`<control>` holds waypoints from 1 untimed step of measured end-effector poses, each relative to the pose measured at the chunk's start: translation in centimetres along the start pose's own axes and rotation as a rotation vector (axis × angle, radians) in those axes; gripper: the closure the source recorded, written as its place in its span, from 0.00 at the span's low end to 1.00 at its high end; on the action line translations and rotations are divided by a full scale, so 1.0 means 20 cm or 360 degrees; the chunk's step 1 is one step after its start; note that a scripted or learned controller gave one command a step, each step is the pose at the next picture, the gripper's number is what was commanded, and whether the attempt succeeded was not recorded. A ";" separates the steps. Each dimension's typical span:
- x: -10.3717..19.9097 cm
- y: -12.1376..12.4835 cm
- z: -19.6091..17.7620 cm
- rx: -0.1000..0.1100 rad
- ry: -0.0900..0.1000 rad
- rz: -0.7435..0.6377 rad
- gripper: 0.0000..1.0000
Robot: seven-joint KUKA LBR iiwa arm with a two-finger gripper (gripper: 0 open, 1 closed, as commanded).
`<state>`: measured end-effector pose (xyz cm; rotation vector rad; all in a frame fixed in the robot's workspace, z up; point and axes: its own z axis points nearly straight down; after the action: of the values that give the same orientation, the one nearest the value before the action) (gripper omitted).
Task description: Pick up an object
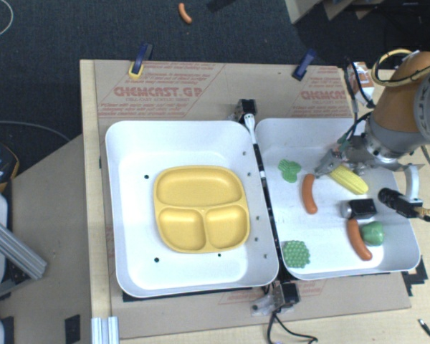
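**In the right bin: gripper at the corn, nothing lifted yet**

Likely target is the yellow corn cob point(351, 181). It lies flat on the floor of the right bin point(394, 264), in the upper half, tilted on a diagonal. The gripper point(335, 165) sits low at the cob's upper-left end, touching it or just beside it, I can't say which. Pincer state: cannot tell at this angle, the wrist body covers it. No object is visibly clamped, so I'm not calling it a grasp.

Around the cob, same bin:
- orange sausage point(309, 193) just left of it, lying lengthwise
- green leafy piece point(289, 169) further left, near the bin wall
- small dark block point(361, 208) just below the cob
- second orange sausage point(359, 240) and a green round piece point(373, 233) touching each other, near the front right corner
- green pea patch point(295, 253) at the front left

The left bin point(129, 156) holds a yellow divided plate point(201, 208), well apart from the action.

Progress, my read: approach is done, the arm is down in the bin and on a candidate. Left to do: confirm closure on the cob, then lift it clear of the floor. Everything looks to be resting on the bin, so the pick counts as not done. Risk: the sausage and block sit near enough to get nudged.
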<state>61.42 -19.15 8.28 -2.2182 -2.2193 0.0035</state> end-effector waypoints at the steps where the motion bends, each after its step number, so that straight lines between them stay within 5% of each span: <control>1: 0.00 0.01 -0.07 -0.0009 -0.0003 0.0000 1.00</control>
<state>61.55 -19.19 9.59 -2.2218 -2.2227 -0.0006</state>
